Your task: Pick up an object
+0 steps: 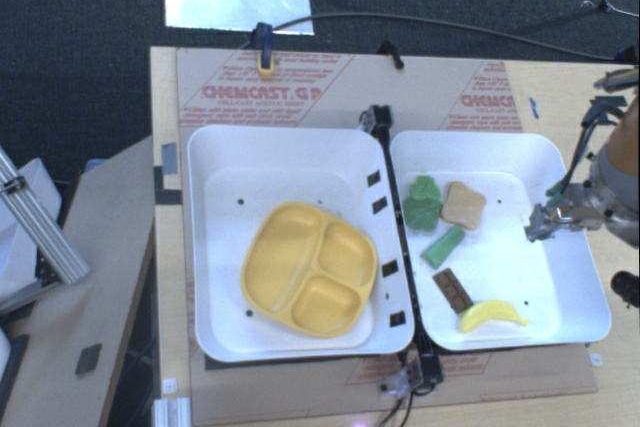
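Claw [537, 223] blurred at right bin [575, 177] edge — arm cropped.

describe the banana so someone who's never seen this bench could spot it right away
Look at the right-hand white bin, the one holding several small toy foods. The banana lies at its near edge, just below a brown chocolate bar. It is the only yellow, curved piece in that bin; the other pieces there are green, tan or brown.

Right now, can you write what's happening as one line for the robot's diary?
phase: reaching | pincer: over right bin, right side | toys: banana, bread untouched | left bin: yellow tray
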`<state>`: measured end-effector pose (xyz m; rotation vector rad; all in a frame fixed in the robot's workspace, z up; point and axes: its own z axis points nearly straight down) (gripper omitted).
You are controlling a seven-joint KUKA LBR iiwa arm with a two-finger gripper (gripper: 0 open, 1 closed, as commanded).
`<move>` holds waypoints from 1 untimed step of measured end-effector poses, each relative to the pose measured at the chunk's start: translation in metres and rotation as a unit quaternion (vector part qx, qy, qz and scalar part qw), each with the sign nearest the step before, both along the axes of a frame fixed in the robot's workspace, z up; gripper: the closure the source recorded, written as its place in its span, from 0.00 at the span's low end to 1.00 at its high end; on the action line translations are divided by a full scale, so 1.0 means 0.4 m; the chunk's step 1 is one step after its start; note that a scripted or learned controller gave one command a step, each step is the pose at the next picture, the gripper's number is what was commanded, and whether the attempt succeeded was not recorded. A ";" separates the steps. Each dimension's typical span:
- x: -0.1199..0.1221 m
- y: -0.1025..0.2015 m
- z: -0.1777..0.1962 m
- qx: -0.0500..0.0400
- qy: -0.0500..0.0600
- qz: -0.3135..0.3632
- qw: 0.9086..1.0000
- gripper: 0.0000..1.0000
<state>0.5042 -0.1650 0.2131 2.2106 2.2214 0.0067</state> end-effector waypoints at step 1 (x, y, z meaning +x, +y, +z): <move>0.015 0.022 0.142 0.000 0.001 0.000 1.000 1.00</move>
